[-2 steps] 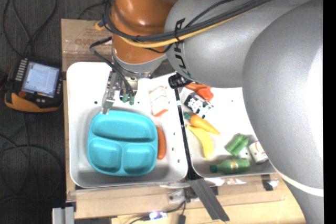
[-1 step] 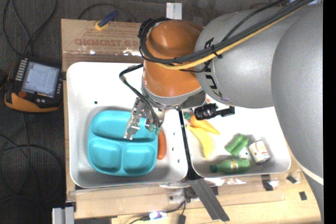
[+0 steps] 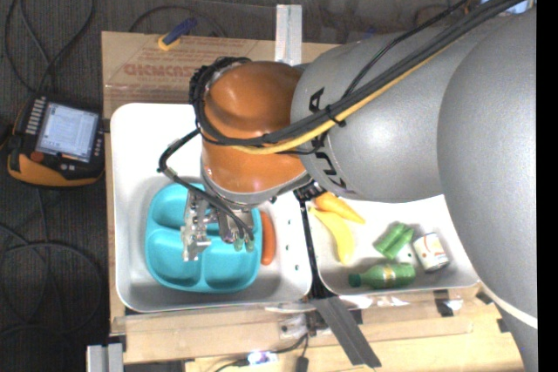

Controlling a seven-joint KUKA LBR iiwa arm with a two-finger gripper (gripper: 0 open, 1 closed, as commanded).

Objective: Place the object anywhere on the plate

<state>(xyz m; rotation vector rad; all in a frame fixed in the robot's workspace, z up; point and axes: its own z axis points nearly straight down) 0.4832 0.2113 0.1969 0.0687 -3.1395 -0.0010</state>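
Note:
A turquoise divided plate (image 3: 170, 261) lies in the left white bin (image 3: 139, 179). My gripper (image 3: 214, 235) hangs low over the plate's right half, under the orange wrist band, and hides much of the plate's middle. A long orange-red object (image 3: 268, 240), shaped like a carrot or sausage, lies along the plate's right rim, just right of the gripper. I cannot tell whether it rests on the rim or on the bin floor beside it. Nothing shows between the gripper's tips.
The right bin (image 3: 453, 279) holds a yellow banana (image 3: 338, 222), a green bottle (image 3: 384, 276), a green piece (image 3: 394, 238) and a small white box (image 3: 431, 251). The big grey arm covers the upper right. A handheld controller (image 3: 59, 142) lies left of the bench.

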